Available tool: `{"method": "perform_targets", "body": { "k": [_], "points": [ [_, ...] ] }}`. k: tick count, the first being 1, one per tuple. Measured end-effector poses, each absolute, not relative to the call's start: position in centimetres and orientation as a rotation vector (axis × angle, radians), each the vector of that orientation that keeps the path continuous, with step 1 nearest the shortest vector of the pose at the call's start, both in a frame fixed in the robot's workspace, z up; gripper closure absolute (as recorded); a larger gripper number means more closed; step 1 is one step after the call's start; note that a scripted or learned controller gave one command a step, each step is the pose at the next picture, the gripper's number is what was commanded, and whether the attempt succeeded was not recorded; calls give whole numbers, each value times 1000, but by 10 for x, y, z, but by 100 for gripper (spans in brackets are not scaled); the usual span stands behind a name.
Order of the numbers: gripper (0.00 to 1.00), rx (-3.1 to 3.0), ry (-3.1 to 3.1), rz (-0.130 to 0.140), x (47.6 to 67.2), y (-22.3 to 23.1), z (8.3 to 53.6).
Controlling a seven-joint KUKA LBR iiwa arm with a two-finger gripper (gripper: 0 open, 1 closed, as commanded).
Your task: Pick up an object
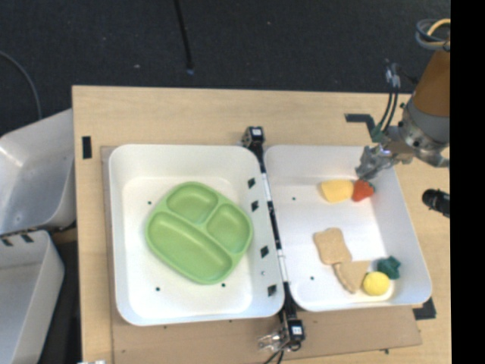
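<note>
I see the claw [370,167] hanging over the far right part of the right bin [303,165], reaching in from the right edge, with the orange band of the arm [432,89] above it. Its tip is a small grey blur from here, and I cannot tell whether it is wide, narrow or gripping anything.

Just below the claw, nearly under it, lies a red piece [364,191], touching a yellow piece [336,190] that sits down and to the claw's left. Whether the claw touches the red piece I cannot tell.

Farther down from the claw, near the middle of the same bin, lies a tan slice [331,246], and a second tan slice [351,274] lies just below that one. Beside it, in the near right corner, sits a yellow ball [377,283], with a small dark green piece [389,265] touching its upper side.

Well off to the claw's left, across the divider, the left bin [129,173] holds a green tray [198,232] with three compartments, lying flat.
</note>
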State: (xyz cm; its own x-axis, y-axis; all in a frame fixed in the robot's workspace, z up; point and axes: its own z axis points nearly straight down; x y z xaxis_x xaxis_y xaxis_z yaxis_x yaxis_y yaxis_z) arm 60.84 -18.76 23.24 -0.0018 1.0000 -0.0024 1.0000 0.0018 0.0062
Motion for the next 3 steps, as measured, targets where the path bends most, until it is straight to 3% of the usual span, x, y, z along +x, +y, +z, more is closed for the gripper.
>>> {"method": "perform_targets", "body": {
  "k": [1, 2, 3],
  "points": [
    [100, 2214, 2228, 3, 607, -129, 239],
    [100, 2215, 2229, 0, 617, -74, 231],
    [100, 2215, 2229, 0, 613, -21, 230]
  ]
}}
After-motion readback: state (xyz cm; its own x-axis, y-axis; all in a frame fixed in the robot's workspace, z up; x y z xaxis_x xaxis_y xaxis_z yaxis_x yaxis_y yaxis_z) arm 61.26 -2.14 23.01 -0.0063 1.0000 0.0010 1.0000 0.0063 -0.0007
